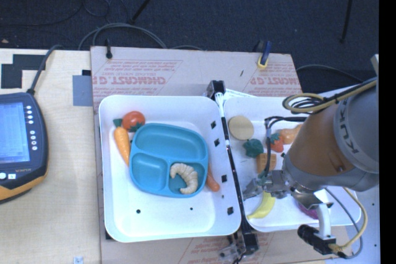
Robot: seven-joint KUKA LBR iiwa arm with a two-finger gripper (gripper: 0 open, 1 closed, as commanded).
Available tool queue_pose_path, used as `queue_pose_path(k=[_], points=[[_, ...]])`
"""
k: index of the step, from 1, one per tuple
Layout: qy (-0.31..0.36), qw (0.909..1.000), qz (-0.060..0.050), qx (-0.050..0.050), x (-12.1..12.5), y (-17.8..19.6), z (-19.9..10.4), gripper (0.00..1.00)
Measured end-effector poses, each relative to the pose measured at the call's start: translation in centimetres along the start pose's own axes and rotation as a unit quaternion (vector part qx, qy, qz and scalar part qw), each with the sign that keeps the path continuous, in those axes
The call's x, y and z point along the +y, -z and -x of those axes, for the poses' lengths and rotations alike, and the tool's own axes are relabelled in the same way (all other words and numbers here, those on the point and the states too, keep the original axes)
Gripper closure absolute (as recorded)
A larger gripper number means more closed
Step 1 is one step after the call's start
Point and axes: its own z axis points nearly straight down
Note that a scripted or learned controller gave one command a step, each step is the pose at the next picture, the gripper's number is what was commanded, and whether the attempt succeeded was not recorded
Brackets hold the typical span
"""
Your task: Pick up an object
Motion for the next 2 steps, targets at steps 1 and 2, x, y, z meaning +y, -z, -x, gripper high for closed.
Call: queue_pose_path(k=[1,2], points=[[-0.003,1.0000,0.001,0.000,0.1,1.1,0.2,1.00],[0.004,1.0000,0.007,-0.001,8.9,10.6,-3.5,1.00]])
